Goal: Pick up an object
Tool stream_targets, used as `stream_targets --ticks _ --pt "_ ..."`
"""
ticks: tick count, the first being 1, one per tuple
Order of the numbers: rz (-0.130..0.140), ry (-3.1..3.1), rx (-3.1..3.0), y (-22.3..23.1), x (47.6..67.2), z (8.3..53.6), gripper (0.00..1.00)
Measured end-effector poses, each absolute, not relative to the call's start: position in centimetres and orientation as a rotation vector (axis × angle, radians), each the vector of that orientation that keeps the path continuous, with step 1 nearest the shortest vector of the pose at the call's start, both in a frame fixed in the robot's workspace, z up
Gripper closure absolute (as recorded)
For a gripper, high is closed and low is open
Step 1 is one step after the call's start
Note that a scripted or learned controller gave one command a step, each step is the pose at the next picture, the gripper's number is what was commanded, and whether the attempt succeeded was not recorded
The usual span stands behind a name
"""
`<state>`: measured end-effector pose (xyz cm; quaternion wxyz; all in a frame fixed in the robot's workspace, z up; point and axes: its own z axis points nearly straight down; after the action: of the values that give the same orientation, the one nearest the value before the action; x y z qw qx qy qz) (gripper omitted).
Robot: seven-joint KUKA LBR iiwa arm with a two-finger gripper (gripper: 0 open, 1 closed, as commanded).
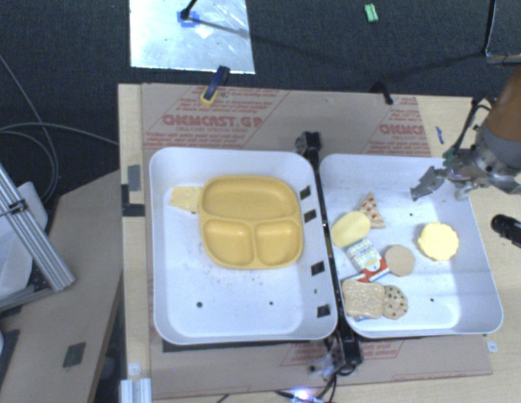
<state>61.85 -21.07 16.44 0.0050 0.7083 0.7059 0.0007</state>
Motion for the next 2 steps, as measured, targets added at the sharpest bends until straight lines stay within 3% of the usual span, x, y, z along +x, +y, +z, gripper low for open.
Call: stream_targets --ticks 1,2 --pt "0.006 2.237 2.209 -10.6 61.1 15.3 0.00" --pt "-0.001 2.231 2.215 -8.7 62.5 8.6 0.00"
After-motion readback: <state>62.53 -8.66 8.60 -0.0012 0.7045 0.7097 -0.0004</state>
